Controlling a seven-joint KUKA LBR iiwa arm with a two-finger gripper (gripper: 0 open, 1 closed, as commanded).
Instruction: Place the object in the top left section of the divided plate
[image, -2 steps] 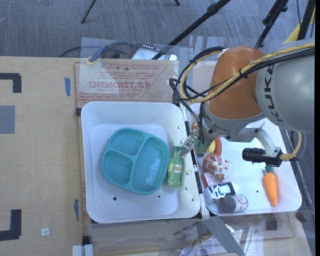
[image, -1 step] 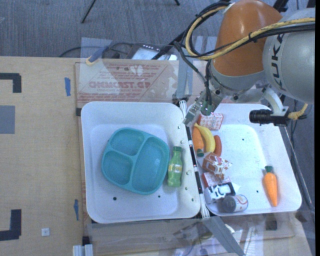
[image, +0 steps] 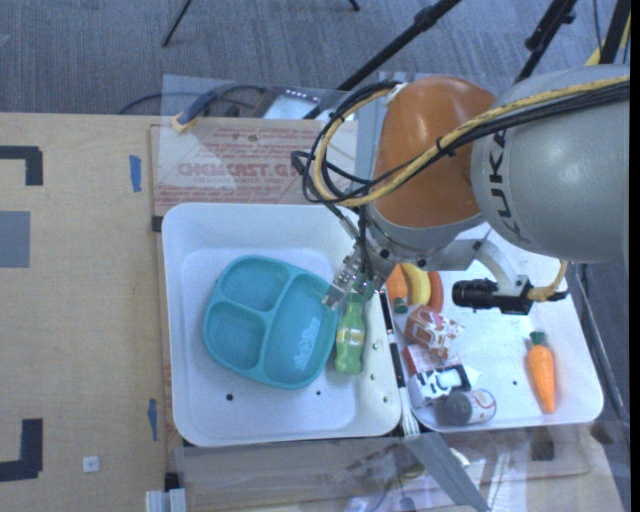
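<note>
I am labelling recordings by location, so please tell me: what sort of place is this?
Probably a robotics lab or test bench, not a kitchen. A grey and orange robot arm reaches over two shallow white bins holding a teal divided plastic plate and toy food such as an orange plastic carrot, with tripod legs on grey carpet.

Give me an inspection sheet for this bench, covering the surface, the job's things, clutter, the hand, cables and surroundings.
Surface: two shallow white bins side by side, left bin and right bin.
Job's things: teal divided plate in the left bin; green bottle lying against the plate's right edge, not in any section.
Clutter: carrot, small snack packets and an orange and yellow item in the right bin.
Hand: hand right above the bottle's top; grip state unclear.
Cables: yellow and black cables loop along the arm.
Surroundings: cardboard sheet at left, grey carpet beyond.
</note>
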